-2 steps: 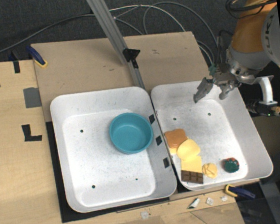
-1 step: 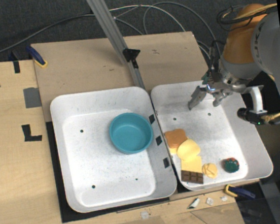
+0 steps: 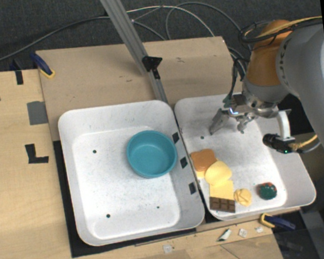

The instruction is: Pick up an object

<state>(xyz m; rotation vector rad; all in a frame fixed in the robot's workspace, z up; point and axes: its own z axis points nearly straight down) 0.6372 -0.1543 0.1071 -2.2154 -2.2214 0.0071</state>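
Two white bins sit side by side on the tabletop (image 3: 16, 192). The left bin (image 3: 91, 224) holds a blue bowl (image 3: 151, 153), upright, resting toward that bin's right wall. The right bin (image 3: 295, 194) carries a small cluster of things along its left and near edges: an orange piece (image 3: 203, 159) by the left wall, a pale yellow piece (image 3: 218, 173) touching it on its near side, a brown block (image 3: 223, 202) at the near-left corner just below the yellow piece, a small yellow lump (image 3: 242, 197) just beside the block, and a dark green and red ball (image 3: 267, 191) a little apart, closer to the near-right corner.

My end effector (image 3: 229, 125) hangs over the far part of the right bin, well apart from all of those things. Its two fingers are spread, one tip (image 3: 214, 128) pointing toward the bin's left wall, the other nearer the middle, and nothing lies between them; under them is only bare bin floor. My grey arm (image 3: 309, 77) with its orange band (image 3: 263, 65) comes in over the bin's right edge. Cables (image 3: 182, 16) trail across the far side of the tabletop, and a grey metal bar (image 3: 128, 29) slants over the far edge toward the gap between the bins.
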